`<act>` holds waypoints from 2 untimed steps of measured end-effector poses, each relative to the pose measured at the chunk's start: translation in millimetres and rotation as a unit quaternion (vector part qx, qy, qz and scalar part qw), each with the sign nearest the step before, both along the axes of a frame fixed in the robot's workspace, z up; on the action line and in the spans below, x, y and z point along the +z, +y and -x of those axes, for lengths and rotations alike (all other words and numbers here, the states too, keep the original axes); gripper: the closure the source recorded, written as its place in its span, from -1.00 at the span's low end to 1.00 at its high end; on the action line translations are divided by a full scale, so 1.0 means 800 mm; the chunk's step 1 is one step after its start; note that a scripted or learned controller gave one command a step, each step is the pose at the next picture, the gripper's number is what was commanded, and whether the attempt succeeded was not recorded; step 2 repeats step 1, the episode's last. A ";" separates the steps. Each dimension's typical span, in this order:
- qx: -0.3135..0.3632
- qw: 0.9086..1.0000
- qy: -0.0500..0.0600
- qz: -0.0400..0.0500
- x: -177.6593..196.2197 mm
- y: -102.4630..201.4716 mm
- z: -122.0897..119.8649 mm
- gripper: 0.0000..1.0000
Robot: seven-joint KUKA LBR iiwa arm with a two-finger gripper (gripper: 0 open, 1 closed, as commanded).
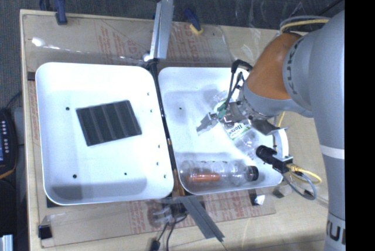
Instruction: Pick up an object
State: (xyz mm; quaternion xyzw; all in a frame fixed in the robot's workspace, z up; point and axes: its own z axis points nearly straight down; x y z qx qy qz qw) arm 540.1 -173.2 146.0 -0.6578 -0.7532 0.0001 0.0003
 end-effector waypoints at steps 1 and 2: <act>0.004 1.000 0.001 0.000 0.012 0.002 -0.001 1.00; 0.004 1.000 0.001 0.000 0.012 0.002 -0.001 1.00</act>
